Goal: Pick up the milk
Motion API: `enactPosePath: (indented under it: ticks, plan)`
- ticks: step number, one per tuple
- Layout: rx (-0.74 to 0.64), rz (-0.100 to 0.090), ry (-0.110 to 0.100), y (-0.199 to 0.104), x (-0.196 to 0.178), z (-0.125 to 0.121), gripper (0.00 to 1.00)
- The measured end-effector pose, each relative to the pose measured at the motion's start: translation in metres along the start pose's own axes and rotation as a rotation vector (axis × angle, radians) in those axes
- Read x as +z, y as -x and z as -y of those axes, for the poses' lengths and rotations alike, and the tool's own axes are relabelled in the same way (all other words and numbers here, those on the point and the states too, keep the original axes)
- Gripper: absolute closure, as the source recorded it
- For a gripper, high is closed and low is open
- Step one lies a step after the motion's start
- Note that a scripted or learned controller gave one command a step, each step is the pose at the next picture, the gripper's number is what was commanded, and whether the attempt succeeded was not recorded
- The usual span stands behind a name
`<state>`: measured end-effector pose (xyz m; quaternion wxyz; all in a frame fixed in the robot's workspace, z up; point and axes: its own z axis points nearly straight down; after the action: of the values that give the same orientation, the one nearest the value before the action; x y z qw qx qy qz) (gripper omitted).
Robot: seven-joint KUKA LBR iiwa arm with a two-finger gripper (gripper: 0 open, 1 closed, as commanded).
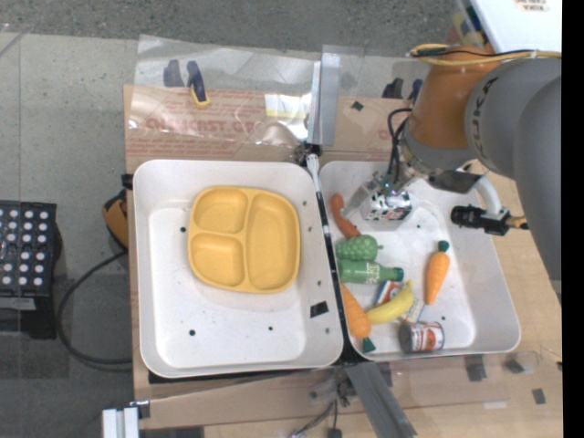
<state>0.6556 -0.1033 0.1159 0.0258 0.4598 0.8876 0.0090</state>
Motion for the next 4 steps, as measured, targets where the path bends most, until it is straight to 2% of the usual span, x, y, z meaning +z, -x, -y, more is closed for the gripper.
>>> enactPosePath:
  ticks: [1, 2, 3, 4]
  plan:
    - [0.349, -0.005, -0.005, 0.008, 0.001, 0.018, 0.0]
    - [0.408, -0.003, -0.007, 0.025, 0.001, 0.056, 0.0]
    - [0.329, -0.002, -0.008, 0.048, 0.001, 0.081, 0.0]
    - [0.183, 0.01, -0.01, 0.027, -0.001, 0.084, 0.0]
